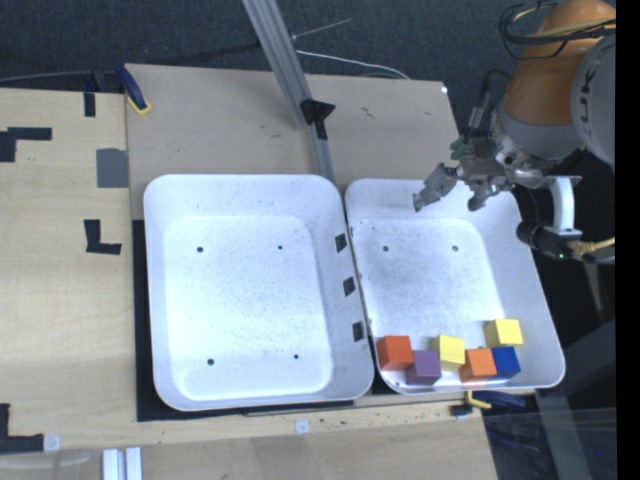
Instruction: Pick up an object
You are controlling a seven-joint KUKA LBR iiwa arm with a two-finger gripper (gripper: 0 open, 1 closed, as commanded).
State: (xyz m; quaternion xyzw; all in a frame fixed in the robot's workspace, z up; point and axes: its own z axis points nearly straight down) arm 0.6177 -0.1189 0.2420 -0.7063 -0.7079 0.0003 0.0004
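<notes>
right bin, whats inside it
Six small blocks sit clustered along the near edge of the right bin: an orange block, a purple block, two yellow blocks, another orange block and a blue block, partly hidden behind it.

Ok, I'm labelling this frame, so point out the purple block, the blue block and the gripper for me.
purple block (426,365): camera view, on its top face.
blue block (506,361): camera view, on its visible top face.
gripper (452,193): camera view, midway between its two fingertips, above the right bin's far edge.
</notes>
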